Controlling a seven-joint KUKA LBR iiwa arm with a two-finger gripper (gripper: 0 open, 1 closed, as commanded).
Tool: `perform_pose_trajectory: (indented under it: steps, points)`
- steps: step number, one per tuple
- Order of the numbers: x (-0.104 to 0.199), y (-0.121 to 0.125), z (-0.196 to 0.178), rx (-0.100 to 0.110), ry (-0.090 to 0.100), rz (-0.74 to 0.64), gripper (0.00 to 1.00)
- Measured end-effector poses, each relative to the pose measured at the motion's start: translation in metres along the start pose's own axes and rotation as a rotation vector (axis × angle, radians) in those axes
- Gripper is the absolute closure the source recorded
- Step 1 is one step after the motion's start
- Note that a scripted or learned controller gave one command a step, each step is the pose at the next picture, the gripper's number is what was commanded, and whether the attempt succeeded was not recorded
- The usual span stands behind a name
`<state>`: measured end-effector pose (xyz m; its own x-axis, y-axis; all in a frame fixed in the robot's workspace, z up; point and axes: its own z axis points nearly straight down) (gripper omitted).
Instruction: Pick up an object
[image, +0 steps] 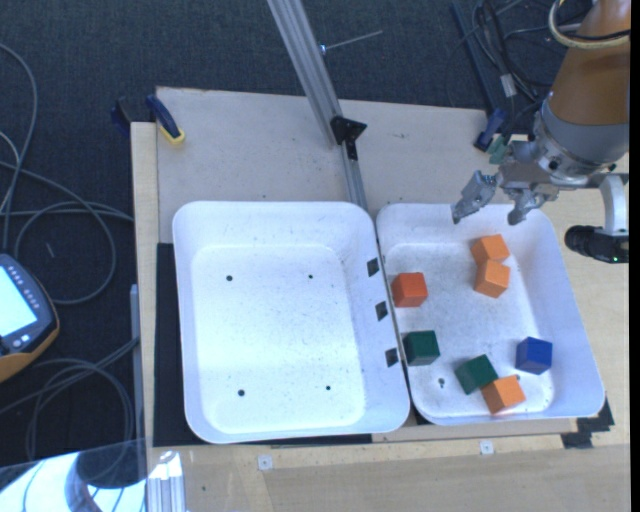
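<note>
My gripper (496, 203) hangs open over the far edge of the right bin (570, 300), with nothing between its two fingers. Just below it lie two orange blocks touching each other, one (489, 248) and the other (491, 279). A third orange block (409, 289) sits near the bin's left wall. Two green blocks lie lower down, one (421, 346) at the left and one (476, 373) nearer the front. A blue block (534, 354) and another orange block (503, 393) rest at the front right.
The left bin (270, 320) stands beside the right one, joined by black clips (381, 310). A slanted metal rail (320, 85) crosses the back of the bench. A blue and yellow clamp (165, 118) sits at the far left corner.
</note>
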<state>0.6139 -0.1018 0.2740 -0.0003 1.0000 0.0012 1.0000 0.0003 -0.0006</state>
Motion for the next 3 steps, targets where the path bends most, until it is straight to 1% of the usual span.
perform_pose_trajectory:
  steps: [1,2,3]
  points:
    - [-0.04,-0.017,0.11,0.01,0.0,0.004,0.0]
    - [-0.114,-0.081,0.179,0.011,0.0,0.009,0.0]
    - [-0.109,-0.075,0.163,-0.004,-0.002,0.001,1.0]
